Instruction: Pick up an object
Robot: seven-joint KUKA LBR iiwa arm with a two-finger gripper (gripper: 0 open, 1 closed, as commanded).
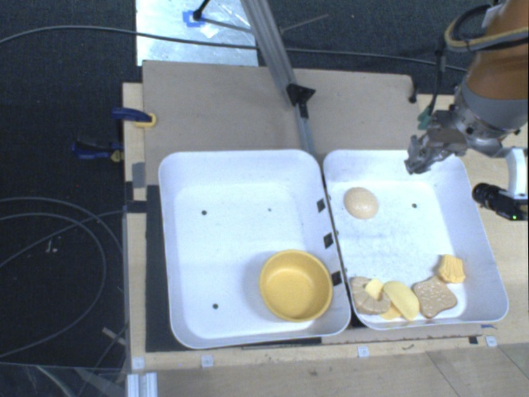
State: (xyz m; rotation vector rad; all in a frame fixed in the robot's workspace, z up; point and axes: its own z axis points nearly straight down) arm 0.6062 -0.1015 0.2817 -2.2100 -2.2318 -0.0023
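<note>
Grey end effector [416, 162] over right bin [463, 222].

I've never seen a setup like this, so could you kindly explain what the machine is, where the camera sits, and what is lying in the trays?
It is one picture, taken from a fixed camera above the bench, looking down at a slant. The robot arm reaches in from the right; its gripper hangs over the right bin's far corner, with nothing visibly held. That bin holds a beige egg-shaped object and small toy food pieces along its near edge. The left bin holds a yellow bowl.
</note>
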